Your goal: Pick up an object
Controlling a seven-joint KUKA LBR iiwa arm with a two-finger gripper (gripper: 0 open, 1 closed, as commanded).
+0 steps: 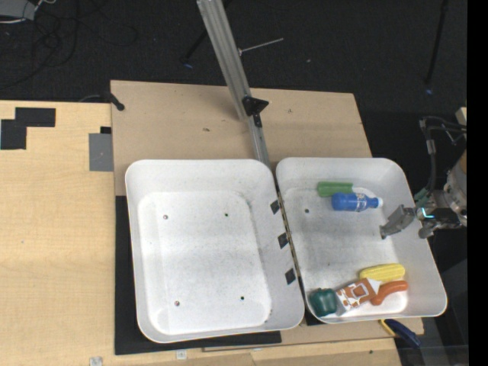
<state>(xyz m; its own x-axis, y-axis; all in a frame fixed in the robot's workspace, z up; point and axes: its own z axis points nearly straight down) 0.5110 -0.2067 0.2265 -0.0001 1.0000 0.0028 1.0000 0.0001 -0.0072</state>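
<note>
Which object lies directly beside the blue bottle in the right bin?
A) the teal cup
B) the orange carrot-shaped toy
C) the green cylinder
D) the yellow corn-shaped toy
C: the green cylinder lies just above and against the blue bottle in the upper part of the right bin, while the yellow, orange and teal things lie together near the bin's lower edge.

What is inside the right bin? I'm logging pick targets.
Inside the right bin: a green cylinder beside a blue bottle, and near the front a yellow corn cob, an orange piece, a printed packet and a teal cup. The packet's underside is hidden.
</note>
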